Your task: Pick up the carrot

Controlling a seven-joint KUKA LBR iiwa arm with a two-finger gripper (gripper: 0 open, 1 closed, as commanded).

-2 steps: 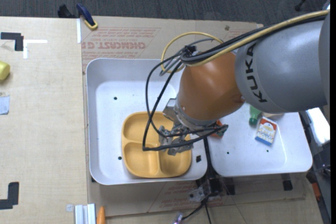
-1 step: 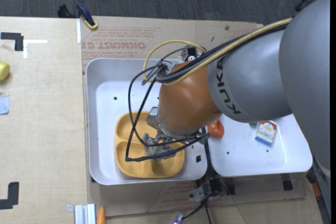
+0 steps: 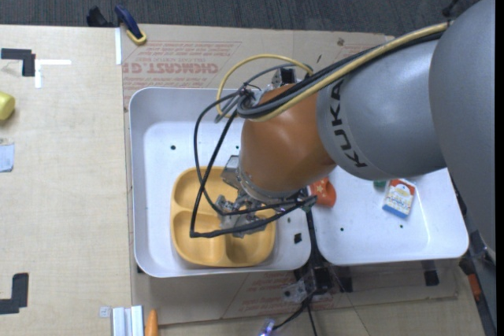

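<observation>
Two white bins sit side by side on cardboard. Over the left bin [image 3: 150, 169], the gripper [image 3: 244, 216] hangs above a yellow tray [image 3: 189, 232]; the wrist hides its jaws. The carrot [image 3: 321, 193] lies just right of it, likely needing a sideways shift.

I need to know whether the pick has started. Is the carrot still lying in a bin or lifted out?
Cannot tell for sure: an orange-red piece, likely the carrot, shows beside the grey arm over the right white bin.
</observation>
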